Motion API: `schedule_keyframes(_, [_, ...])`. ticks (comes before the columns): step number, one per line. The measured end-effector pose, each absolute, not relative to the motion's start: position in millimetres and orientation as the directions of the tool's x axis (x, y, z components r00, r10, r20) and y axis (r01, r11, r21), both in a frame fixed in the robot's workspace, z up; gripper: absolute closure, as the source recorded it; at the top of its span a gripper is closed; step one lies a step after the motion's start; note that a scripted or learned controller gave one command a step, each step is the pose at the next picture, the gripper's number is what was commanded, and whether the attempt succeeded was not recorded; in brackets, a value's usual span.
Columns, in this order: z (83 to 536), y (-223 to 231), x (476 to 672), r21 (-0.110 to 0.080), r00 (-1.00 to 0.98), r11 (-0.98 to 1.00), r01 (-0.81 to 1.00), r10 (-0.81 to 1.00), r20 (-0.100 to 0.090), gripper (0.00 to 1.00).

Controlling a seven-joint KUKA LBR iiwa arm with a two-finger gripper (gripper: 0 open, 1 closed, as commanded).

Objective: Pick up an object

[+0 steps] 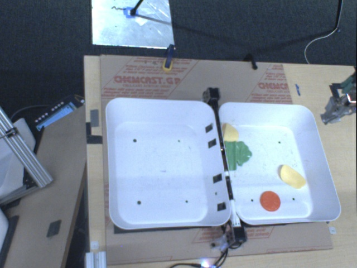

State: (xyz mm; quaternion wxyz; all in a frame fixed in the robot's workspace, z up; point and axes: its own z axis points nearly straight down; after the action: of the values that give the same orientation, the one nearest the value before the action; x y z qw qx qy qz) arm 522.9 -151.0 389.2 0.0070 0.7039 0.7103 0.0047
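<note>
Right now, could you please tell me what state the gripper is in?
Gripper: at the far right edge of the bench, outside the right bin; whether it is open or closed cannot be told.

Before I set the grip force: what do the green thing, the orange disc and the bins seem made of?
Green thing: probably soft foam or cloth, judging by its matte, ragged outline. Orange disc: likely plastic or rubber, with flat, even colour; too small to be sure. Bins: smooth, moulded white plastic, with rounded corners and a faint sheen.
</note>
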Motion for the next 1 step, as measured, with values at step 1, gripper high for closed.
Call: schedule_keyframes(1, [424.2,-75.5,537.0,0.007,-0.013,0.013,1.0,1.0,0.001,1.0])
